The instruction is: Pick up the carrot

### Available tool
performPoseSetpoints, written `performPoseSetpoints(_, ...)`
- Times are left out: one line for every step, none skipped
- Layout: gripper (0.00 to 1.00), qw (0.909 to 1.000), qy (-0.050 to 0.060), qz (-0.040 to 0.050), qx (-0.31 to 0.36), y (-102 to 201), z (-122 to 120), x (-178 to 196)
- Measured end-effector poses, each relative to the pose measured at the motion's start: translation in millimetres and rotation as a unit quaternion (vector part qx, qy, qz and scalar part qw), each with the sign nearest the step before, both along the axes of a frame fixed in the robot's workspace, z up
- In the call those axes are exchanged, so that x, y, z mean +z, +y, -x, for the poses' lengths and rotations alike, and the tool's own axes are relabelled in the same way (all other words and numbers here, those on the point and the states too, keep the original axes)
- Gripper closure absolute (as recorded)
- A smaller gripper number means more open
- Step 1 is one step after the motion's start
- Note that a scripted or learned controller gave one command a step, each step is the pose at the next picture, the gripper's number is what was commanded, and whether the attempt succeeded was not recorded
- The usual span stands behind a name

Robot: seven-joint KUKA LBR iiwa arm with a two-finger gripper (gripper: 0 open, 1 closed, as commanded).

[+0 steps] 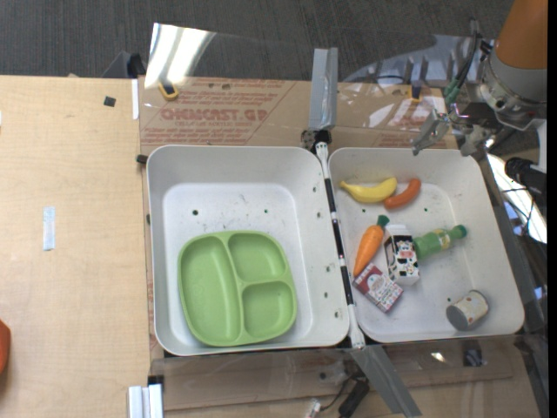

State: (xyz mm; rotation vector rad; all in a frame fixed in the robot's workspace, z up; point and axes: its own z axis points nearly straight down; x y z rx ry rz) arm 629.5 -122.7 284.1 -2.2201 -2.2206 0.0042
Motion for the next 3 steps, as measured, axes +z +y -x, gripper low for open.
performPoseSetpoints(0.00, 0.9986, 0.000, -0.0006, 0.053, 20, 80, -138)
performPoseSetpoints(0.00, 0.9996, -0.002, -0.0001, 0.028, -9, 15, -193)
performPoseSetpoints(0.00, 0.9997, 0.006, 0.0016, 0.025, 23, -26, -194)
